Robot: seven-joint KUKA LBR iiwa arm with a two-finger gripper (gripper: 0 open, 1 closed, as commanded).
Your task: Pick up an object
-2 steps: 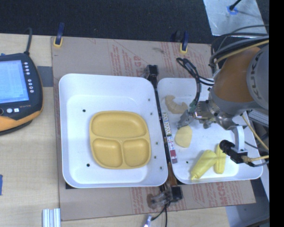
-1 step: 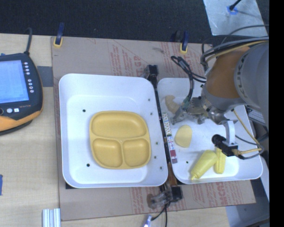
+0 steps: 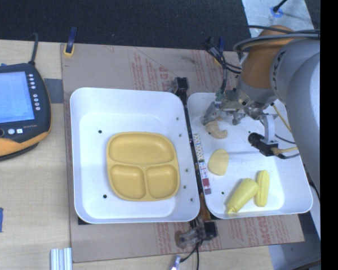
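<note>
A pale, curved tan object (image 3: 216, 130) lies in the upper left part of the right white bin (image 3: 296, 207), directly below the gripper (image 3: 225, 112), which hangs just above it near the bin's top edge. Whether the gripper is spread or closed cannot be told from this angle, and nothing is visibly held by it. The grey arm (image 3: 298, 77) with its orange band fills the upper right of the frame. Lower in the same bin, near the left wall, sits a rounded pale yellow piece (image 3: 218, 162). Toward the bottom of that bin a yellow cone-shaped item (image 3: 240, 195) lies beside a yellow corn cob (image 3: 262, 188), the two touching or nearly so. The left white bin (image 3: 84, 151), in the middle of the frame, holds a yellow divided tray (image 3: 142, 165) with three compartments. At the far left edge rests a handheld control pendant (image 3: 14, 108) with a lit blue screen.
</note>
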